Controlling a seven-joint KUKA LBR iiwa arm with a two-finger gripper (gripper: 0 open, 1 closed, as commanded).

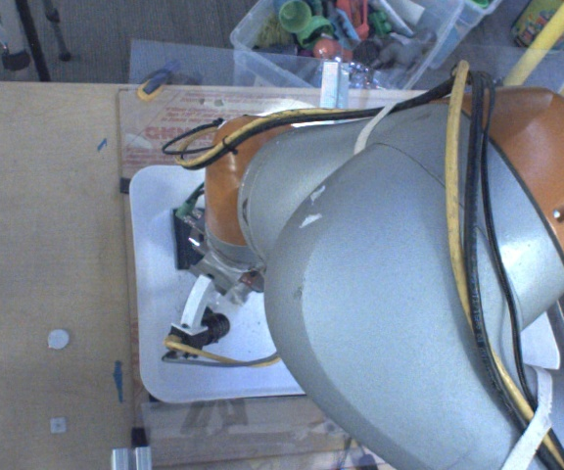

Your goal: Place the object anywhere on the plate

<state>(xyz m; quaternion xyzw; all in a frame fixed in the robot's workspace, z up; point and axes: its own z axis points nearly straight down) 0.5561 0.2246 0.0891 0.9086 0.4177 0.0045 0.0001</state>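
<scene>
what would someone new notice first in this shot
The big grey arm with its orange band sprawls across the middle and right of the view, leaning over a white bin left of centre. Beyond the bench, at the top, a clear tub crammed with colourful toys draws the eye. A small white disc lies alone on the wooden bench at far left.

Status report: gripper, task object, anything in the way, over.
Gripper down over shallow white bin, left end. Grip state unreadable. Grey arm with orange band covers most of the bin.
</scene>
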